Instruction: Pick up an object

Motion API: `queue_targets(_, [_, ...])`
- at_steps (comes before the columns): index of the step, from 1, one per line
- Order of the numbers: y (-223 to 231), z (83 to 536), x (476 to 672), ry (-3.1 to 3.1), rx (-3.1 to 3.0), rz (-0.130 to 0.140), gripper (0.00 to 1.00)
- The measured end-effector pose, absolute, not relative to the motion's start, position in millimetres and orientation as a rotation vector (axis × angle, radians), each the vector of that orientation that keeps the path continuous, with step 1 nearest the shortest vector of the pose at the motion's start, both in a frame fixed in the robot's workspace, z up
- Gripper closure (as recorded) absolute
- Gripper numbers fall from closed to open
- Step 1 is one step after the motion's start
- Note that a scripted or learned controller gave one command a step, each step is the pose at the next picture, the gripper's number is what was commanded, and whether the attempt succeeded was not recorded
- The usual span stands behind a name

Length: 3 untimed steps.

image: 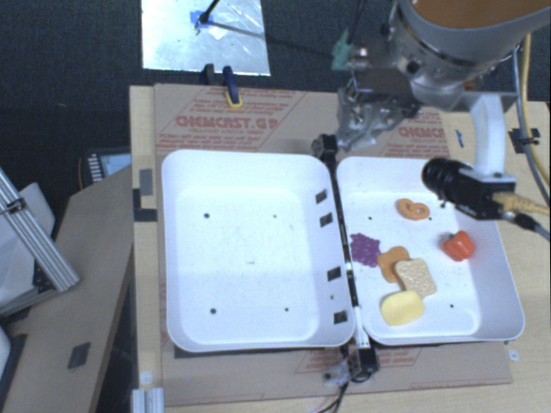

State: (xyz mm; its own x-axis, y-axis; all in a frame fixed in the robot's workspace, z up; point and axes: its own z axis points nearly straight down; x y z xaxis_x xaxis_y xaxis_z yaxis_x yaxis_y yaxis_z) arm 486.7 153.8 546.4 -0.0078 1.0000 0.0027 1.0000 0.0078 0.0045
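Six small things are being held in the right shallow white plastic bin: an orange pretzel-shaped piece, a red-orange pepper-like lump, a purple cluster, an orange curved piece, a tan toast-like slice and a pale yellow block. The left shallow white plastic bin is being kept beside it on brown printed cardboard. The metal two-finger gripper is being hung over the bins' far edge, its state being impossible to tell.
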Motion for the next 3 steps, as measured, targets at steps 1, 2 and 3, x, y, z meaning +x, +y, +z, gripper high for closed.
queue_targets(1, [154, 557, 487.0, 2.234, 2.206, 0.012, 1.0])
queue_targets(2, [239, 507, 485.2, 2.237, 2.21, -0.004, 1.0])
queue_targets(3, [235, 511, 486.2, 2.225, 2.218, 0.002, 0.0])
